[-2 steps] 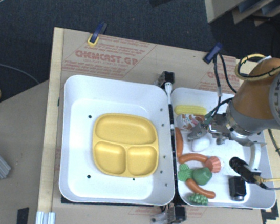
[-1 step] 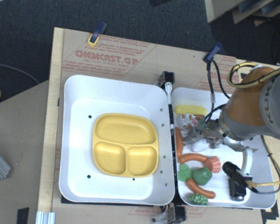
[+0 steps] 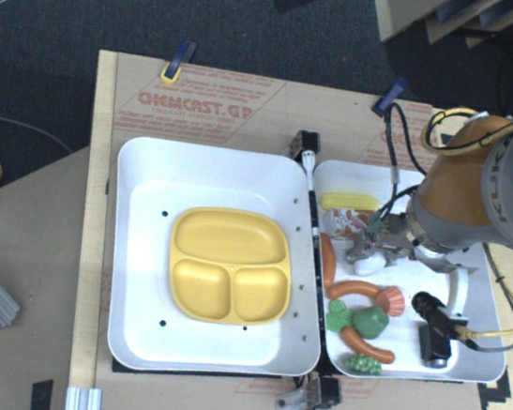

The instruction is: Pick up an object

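Toy food lies in the right bin [image 3: 484, 369]: corn [image 3: 349, 202], sausages [image 3: 365, 291], green vegetables [image 3: 368, 321]. The gripper [image 3: 371, 247] hangs low over the bin's upper part, near the corn; its state cannot be told. A yellow tray [image 3: 229, 265] sits in the left bin [image 3: 139, 230].

bright even light | soft shadows | slightly blurred, perhaps compression
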Controlling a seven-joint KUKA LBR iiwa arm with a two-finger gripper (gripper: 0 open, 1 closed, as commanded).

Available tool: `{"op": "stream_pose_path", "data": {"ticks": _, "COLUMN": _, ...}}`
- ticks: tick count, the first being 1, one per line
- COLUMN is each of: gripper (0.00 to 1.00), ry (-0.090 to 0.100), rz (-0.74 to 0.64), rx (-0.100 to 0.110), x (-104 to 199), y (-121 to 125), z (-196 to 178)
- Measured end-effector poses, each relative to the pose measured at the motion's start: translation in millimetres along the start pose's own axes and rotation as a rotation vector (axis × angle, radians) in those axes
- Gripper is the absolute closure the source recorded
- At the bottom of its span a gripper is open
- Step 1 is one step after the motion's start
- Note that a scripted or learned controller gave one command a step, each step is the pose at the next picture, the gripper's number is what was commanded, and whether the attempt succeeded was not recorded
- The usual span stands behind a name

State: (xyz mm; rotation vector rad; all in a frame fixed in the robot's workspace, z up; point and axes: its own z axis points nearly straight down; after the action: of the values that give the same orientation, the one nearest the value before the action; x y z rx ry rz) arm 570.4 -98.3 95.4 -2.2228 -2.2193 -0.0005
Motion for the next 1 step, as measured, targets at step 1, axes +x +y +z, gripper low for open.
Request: {"op": "stream_pose_path", "data": {"ticks": 1, "gripper": 1.00, "ry": -0.002, "rz": -0.002, "rx": -0.007, "x": 2.5, "y": -2.7, "z": -62.7}}
